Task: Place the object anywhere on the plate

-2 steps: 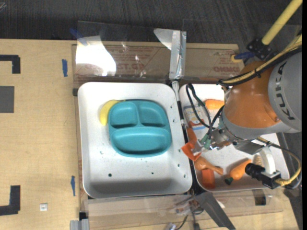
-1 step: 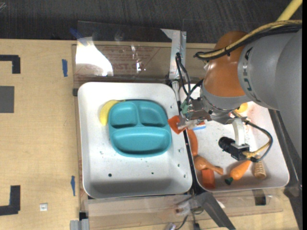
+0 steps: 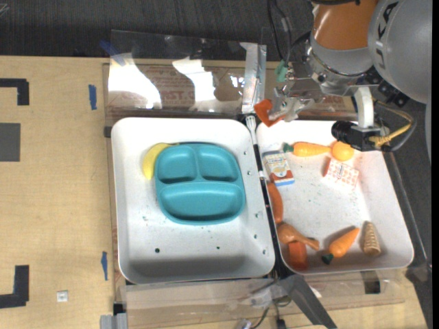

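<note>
The gripper (image 3: 282,110) hangs over the back rim between 2 white bins, its fingers pinching a small orange-red object (image 3: 264,110), partly hidden and hard to identify. The glossy teal plate (image 3: 199,182), 3 compartments, sits in the left bin (image 3: 137,238), covering most of a yellow item (image 3: 151,157).

Grey arm (image 3: 405,40) — orange band, black cables.
</note>
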Motion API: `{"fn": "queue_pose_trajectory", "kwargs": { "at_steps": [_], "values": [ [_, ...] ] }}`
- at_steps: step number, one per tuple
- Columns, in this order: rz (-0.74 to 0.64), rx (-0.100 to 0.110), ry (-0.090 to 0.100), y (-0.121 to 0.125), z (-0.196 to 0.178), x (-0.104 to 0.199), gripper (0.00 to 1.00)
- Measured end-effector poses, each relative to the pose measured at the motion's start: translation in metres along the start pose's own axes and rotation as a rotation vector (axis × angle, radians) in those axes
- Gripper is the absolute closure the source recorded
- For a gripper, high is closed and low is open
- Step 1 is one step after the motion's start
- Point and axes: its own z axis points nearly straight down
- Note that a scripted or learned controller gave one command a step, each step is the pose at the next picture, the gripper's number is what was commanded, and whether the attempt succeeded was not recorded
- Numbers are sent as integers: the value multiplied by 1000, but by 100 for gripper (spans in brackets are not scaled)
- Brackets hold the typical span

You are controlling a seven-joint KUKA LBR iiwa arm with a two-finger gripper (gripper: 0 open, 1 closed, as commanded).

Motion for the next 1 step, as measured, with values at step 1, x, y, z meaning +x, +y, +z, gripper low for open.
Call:
{"fn": "queue_pose_trajectory", "kwargs": {
  "at_steps": [1],
  "values": [
    [-39, 18, 2, -23, 100, 62, 100]
  ]
}}
